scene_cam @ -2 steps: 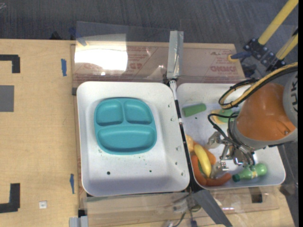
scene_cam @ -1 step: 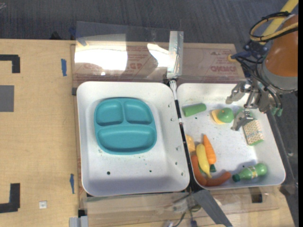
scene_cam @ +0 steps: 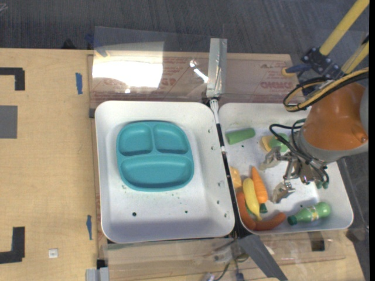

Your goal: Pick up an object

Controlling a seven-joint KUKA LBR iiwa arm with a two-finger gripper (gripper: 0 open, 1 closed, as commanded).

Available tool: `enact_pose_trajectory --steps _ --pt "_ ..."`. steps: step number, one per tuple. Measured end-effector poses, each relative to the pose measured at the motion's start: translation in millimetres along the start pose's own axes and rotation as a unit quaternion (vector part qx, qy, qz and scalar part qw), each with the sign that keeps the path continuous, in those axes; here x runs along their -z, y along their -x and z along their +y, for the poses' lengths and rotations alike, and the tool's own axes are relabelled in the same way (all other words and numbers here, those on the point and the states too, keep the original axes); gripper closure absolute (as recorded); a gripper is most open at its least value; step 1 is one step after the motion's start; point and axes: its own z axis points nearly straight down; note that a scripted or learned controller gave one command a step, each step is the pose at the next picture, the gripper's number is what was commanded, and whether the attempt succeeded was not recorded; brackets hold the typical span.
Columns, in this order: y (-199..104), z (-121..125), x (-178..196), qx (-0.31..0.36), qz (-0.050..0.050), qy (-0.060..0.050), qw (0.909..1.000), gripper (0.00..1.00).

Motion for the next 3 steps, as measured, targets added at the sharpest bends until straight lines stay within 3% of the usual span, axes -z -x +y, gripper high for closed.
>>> enact_pose_trajectory --steps 1,2,3 --pt "3.7 37.1 -2.5 -0.016 -0.004 -0.001 0.9999 0.0" --pt "95.7 -6.3 140.6 0.097 -0.005 -0.002 0.9952 0.0" --pt "124.2 29.6 4.9 0.119 0.008 0.004 0.9929 0.0"
